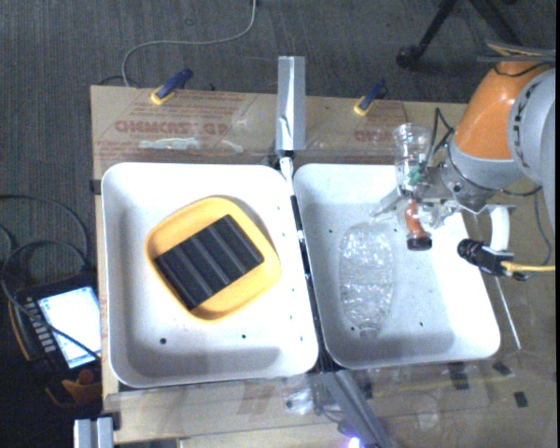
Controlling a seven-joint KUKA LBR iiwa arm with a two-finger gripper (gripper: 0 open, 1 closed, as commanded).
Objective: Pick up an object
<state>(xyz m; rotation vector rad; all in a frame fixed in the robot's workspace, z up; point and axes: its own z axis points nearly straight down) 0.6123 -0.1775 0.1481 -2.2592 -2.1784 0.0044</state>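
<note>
A clear crinkled plastic bottle (367,278) lies in the right white bin (467,329). Mirrored red lettering on the cardboard-covered surface (173,127) is unreadable. The hand (416,222) hangs above the bin's far side; grip cannot be told.

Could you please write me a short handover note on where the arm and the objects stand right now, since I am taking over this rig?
Gripper: over the upper right part of the right bin; whether it is open or shut cannot be made out, and nothing is visibly held.
Objects: a clear plastic bottle lies in the right bin, below and left of the gripper. A yellow tray with a black ribbed insert lies in the left bin.
Done: no pick visible.
Left: grasp an object and lift it.
</note>
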